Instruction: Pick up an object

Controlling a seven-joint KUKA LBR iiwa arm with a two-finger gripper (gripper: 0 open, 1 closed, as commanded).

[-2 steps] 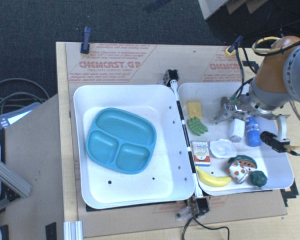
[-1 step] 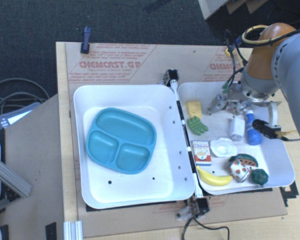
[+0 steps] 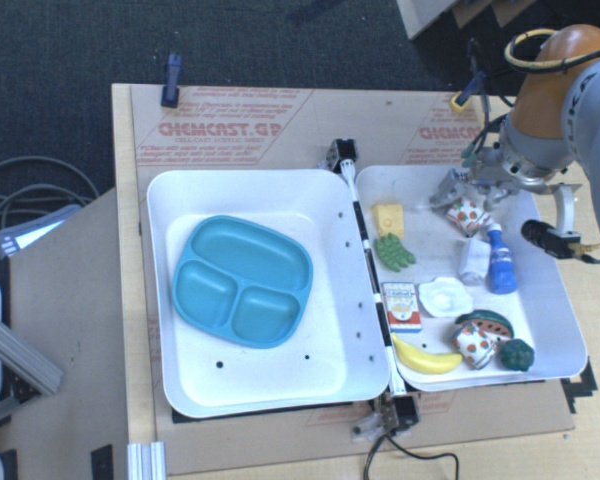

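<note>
Seemingly the pick is barely begun: the gripper (image 3: 467, 200) sits low in the right bin (image 3: 570, 318), just above the red-and-white patterned object (image 3: 468, 215), whether it grips I cannot tell, and the blue bottle (image 3: 499, 261) lies just below that object.

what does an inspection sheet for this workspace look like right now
surface: cardboard-covered bench with two white bins; left bin, right bin
job's things: banana, blue bottle, yellow block, green toy, small carton in right bin
clutter: blue divided tray in left bin
grippers: gripper low over right bin's far end, by a red-patterned item
cables: coiled at left
surroundings: dark floor
</note>
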